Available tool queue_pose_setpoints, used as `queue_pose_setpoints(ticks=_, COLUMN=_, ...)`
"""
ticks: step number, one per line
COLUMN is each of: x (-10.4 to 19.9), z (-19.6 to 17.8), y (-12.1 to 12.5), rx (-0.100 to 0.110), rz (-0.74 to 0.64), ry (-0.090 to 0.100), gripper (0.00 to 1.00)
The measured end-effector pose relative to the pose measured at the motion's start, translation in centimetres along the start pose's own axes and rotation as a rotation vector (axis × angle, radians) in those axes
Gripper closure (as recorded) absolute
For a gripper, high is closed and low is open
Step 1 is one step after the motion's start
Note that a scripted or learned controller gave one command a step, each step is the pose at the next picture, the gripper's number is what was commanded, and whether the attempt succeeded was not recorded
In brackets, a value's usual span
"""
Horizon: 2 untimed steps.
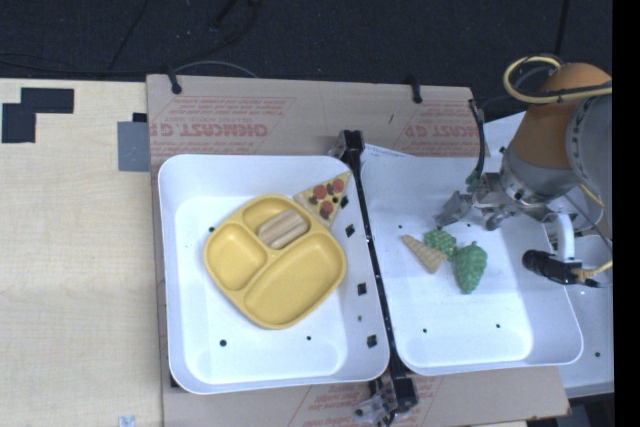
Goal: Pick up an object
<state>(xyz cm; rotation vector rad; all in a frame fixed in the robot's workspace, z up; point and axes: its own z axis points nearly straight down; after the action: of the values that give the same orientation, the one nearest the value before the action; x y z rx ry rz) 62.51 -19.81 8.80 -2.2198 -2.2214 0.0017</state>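
Note:
In the right bin (500, 335) lie a tan cone (424, 253), a small green piece (439, 240) touching it, and a larger green leafy piece (468, 266) just to their right. My gripper (470, 217) hangs right behind these three, at the bin's far right part, open with nothing between its fingers. In the left bin (190, 315) a yellow divided plate (290, 290) carries a tan bun-like piece (283, 229) in its far compartment. A pizza slice (327, 196) lies at the plate's far right corner.
A black divider rail (366, 245) runs between the two bins. The grey arm with its orange band (556, 125) reaches in from the right over the right bin's far corner. Cardboard (300, 115) lies under both bins.

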Motion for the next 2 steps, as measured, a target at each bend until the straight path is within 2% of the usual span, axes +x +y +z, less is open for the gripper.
queue_pose_setpoints(ticks=1, x=0.0, z=-1.0, y=0.0, rx=0.002, rz=0.0, ry=0.001, gripper=1.0)
queue_pose_setpoints(ticks=2, x=-0.5, z=-5.2, y=0.0, rx=-0.002, rz=0.003, ry=-0.001, gripper=1.0)
